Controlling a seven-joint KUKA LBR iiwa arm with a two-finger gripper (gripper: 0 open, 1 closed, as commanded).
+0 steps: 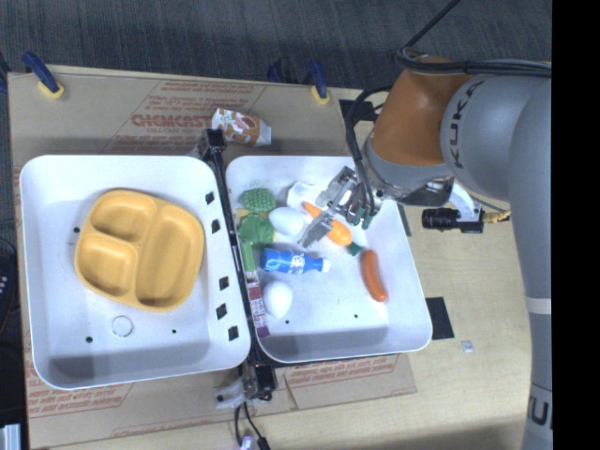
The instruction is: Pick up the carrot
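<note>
The carrot (pixel 339 235) is a small orange piece lying slantwise in the middle of the right bin (pixel 403 317), its upper end by a white egg (pixel 286 220). My gripper (pixel 334 216) is down in this bin directly over the carrot, covering its middle, so orange shows on both sides of it. The grey arm with its orange band (pixel 412 120) reaches in from the upper right.
Around the carrot lie a blue bottle (pixel 292 262), a red sausage (pixel 374 276), a second white egg (pixel 277 297) and green toys (pixel 255 216). The left bin (pixel 47 345) holds a yellow divided tray (pixel 139 247). A small packet (pixel 240 127) lies behind the bins.
</note>
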